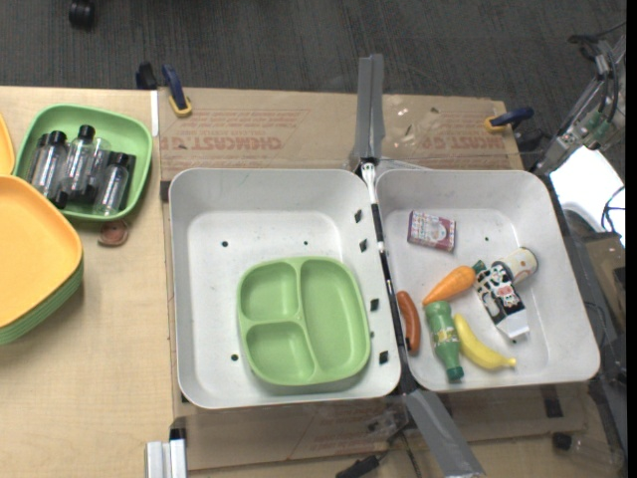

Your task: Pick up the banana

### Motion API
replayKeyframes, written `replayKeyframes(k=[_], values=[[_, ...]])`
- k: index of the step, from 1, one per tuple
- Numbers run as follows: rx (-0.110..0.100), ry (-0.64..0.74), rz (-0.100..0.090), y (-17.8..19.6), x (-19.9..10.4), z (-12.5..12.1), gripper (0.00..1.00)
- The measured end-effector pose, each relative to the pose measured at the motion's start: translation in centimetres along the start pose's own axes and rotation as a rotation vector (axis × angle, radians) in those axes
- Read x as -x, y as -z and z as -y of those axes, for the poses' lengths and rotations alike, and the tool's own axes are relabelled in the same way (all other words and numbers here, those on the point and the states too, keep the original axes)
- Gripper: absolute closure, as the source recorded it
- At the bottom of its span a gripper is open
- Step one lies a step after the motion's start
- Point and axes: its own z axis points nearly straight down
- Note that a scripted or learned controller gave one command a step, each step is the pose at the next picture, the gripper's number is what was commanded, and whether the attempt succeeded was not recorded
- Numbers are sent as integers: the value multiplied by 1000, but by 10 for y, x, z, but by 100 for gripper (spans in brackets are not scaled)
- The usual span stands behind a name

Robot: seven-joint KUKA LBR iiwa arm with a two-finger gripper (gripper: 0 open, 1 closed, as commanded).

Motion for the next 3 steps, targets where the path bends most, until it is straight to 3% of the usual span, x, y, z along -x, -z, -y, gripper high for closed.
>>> replayKeyframes(k=[1, 2, 3], values=[[-2, -457, -1, -26, 30, -4, 100], [-4, -826, -1, -17, 31, -6, 100], [-2, -498, -1, 23, -8, -41, 100]])
